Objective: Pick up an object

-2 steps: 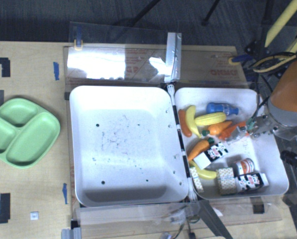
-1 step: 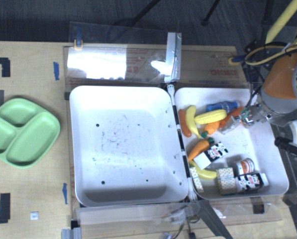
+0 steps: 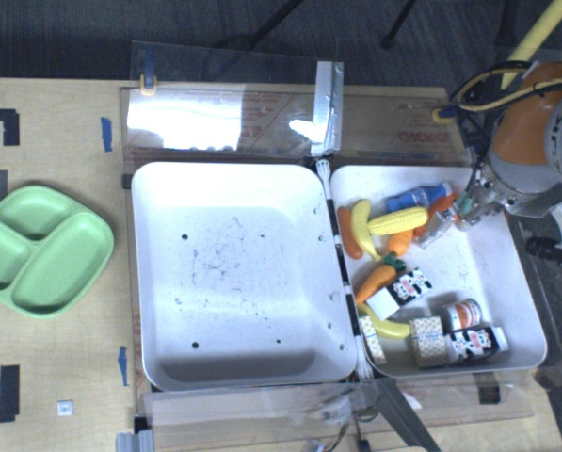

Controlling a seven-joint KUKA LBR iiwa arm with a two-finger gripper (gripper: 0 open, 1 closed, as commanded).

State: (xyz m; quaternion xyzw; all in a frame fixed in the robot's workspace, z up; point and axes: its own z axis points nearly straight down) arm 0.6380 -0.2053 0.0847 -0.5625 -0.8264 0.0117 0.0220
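- Yellow plastic toy corn cob (image 3: 398, 221) is seen lying in the right white bin (image 3: 525, 299), near its far rim; it is judged light, stiff and slick, best taken across its middle.
- Just right of the corn, the gripper (image 3: 466, 210) is lowered; its state cannot be told.
- A blue bottle (image 3: 415, 199), banana (image 3: 360, 228) and orange carrot (image 3: 375, 280) are crowded around the corn.

Green tray (image 3: 41, 250): 3 compartments, at bench's left edge, well apart from bins.
Blue tape (image 3: 106, 133): near bench's far-left, beside clear panel.
Clear panel (image 3: 229, 111): along bench's far edge, behind left bin.
Black marks (image 3: 2, 125): bench's left edge.
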